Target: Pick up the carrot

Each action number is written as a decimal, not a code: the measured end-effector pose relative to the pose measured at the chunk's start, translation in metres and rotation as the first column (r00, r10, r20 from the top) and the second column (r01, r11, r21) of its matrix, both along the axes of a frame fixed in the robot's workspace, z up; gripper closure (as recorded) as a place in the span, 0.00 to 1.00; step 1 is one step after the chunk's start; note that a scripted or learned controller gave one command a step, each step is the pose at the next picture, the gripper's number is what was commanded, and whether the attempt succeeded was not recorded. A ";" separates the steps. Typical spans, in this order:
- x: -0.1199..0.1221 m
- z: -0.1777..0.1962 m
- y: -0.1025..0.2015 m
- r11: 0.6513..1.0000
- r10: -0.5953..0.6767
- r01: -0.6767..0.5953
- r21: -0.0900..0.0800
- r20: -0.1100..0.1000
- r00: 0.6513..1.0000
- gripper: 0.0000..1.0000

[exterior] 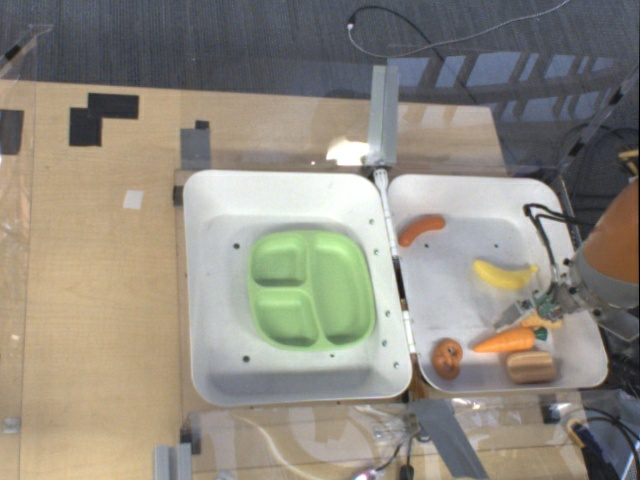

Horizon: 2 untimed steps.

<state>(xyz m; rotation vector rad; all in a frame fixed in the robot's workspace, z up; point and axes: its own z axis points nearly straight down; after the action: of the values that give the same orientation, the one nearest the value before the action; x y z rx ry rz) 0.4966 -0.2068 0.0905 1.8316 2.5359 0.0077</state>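
So the carrot point(508, 341) is lying on its side near the front right corner of the right bin point(455, 200), tip pointing toward the bin's left edge, leafy end to the right. An apple point(447, 358) sits just left of the tip and a brown bread-looking piece point(530, 367) sits just beside it at the front edge, so it's pretty crowded.

The gripper point(535, 311) is right above the carrot's thick end, and honestly I can't tell how wide the pincer is; it's too small and cluttered there.

I'd say the trick is to close across the carrot's thick middle, not the leafy end, and stay clear of the bread.

The arm comes in low over the bin's right edge, wrist angled down and leftward.
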 end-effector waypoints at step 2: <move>0.000 0.000 0.000 1.000 0.000 0.000 0.000 0.000 1.000 0.00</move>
<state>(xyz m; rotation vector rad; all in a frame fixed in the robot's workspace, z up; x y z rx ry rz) 0.4966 -0.2068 0.0904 1.8316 2.5359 0.0076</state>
